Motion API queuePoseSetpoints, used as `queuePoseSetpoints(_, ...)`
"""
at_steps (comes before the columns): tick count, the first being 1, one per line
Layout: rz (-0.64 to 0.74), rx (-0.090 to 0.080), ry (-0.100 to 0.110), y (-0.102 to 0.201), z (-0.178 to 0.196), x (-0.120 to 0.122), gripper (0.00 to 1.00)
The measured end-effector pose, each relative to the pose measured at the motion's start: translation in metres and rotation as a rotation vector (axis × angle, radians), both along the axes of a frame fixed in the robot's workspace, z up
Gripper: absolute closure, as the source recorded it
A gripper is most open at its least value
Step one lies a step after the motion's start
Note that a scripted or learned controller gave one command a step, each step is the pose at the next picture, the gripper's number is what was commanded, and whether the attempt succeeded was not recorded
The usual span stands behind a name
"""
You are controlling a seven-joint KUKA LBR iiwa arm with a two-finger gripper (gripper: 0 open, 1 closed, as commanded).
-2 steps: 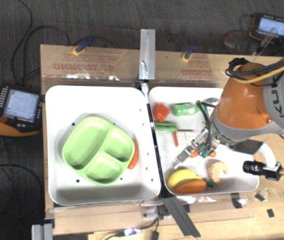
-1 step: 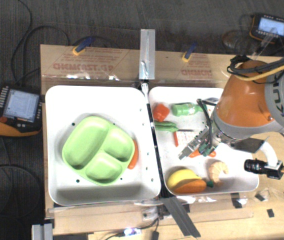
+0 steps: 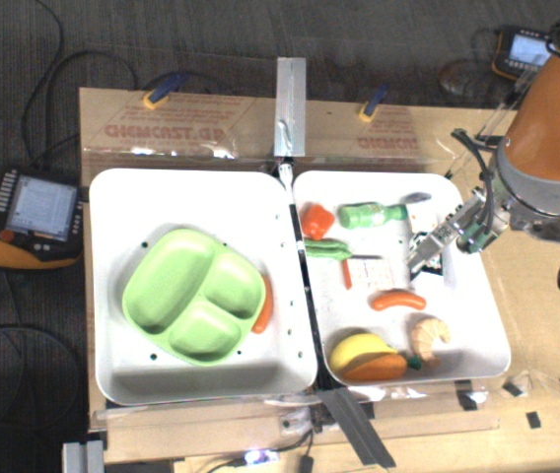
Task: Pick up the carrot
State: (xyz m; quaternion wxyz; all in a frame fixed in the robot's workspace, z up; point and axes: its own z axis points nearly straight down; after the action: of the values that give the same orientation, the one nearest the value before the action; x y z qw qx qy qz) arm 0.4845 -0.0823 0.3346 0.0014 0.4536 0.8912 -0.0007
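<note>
On the bench, over dark carpet, the two white bins are sitting side by side, and you are looking for the carrot (image 3: 377,367) at the near edge of the right bin (image 3: 477,308). It is lying flat with its long axis across the bin, its green top pointing right and its orange body running left, touching a yellow fruit (image 3: 355,347). The gripper (image 3: 426,251) is hovering well apart from it, farther back. You cannot tell how wide it is set. You are risking a bad grab: the fruit is crowding the carrot, and a pale piece (image 3: 429,334) is sitting just beside its top.
</note>
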Motion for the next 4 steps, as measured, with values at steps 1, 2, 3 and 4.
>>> queuePoseSetpoints(1,-0.132,0.003,0.006,-0.022,-0.149,-0.002,1.00)
queuePoseSetpoints(2,0.007,0.003,0.006,-0.039,-0.206,-0.002,1.00)
queuePoseSetpoints(3,-0.279,0.000,0.002,-0.003,-0.026,0.000,1.00)
queuePoseSetpoints(4,-0.279,0.000,0.002,-0.004,-0.026,0.000,0.00)
